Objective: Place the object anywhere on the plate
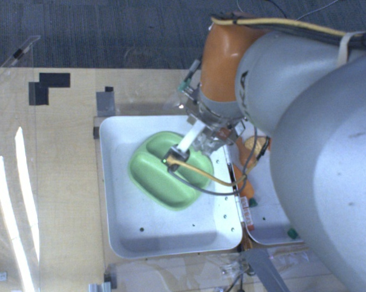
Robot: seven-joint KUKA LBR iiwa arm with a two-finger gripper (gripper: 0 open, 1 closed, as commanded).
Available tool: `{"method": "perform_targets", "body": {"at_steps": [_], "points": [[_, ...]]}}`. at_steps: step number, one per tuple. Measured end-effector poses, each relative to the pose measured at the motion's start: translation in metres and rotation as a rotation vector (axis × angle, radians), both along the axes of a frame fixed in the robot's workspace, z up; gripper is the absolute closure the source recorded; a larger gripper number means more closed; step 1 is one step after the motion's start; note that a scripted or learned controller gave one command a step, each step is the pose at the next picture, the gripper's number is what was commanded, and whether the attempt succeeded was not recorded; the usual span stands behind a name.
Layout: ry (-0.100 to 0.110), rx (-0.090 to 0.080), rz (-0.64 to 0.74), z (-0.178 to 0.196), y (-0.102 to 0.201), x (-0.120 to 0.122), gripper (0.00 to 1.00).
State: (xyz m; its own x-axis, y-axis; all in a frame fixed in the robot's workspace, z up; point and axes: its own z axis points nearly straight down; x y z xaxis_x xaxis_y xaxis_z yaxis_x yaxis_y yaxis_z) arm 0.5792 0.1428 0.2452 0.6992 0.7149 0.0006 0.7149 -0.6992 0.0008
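Pale wood bench (51, 178) w/ dark carpet (105, 25) beyond its far edge. Black tape marks (47, 86) sit near bench's far-left corner, w/ glare streaks at left. Two white bins side by side: L bin (169, 240) fully in view, R bin (265, 229) mostly hidden under arm (316, 136).

Green plate (154, 174) lies flat in L bin, toward its far-right part. It has two shallow hollows split by a ridge and sits apart from bin's near wall.

Grey arm reaches in from right, orange band (219, 62) above wrist. Gripper (216, 138) hangs over plate's right edge, close to wall between bins. Can't tell how far it's open or whether it has hold of anything; its tip is lost amid cables and wrist parts.

Orange obj (255, 146) lies in R bin's far-left part, just beside gripper and partly covered by arm, not on plate. Smaller orange-red bit (248, 188) lies nearer, by R bin's left wall. Tiny green bit (291, 232) sits near R bin's near wall, at arm's edge. Grey bracket (105, 102) stands at L bin's far-left corner.
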Motion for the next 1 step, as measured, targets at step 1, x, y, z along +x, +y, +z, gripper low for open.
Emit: {"method": "perform_targets", "body": {"at_steps": [1], "points": [[0.001,0.0,-0.116,0.0086,-0.0017,-0.019,1.0]]}}
